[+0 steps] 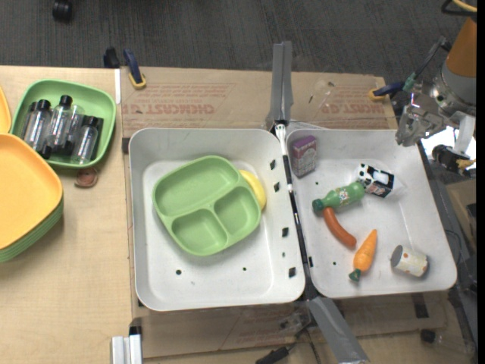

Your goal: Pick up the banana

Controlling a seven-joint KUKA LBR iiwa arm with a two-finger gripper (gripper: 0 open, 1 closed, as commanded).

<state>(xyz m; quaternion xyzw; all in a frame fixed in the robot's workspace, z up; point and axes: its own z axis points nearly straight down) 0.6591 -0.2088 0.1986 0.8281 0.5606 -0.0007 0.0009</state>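
The banana (255,188) is a yellow shape in the left bin (151,279), mostly hidden under the right edge of a green divided plate (206,203). My gripper (408,130) hangs at the far right, over the back right corner of the right bin (439,226), well away from the banana. Nothing shows between its tips.
In the right bin lie a purple carton (303,155), a green bottle (341,196), a sausage (339,228), a carrot (364,253), a black-and-white item (377,180) and a white cup (410,261). Left of the bins stand a green tray of vials (61,123) and stacked orange plates (26,203).
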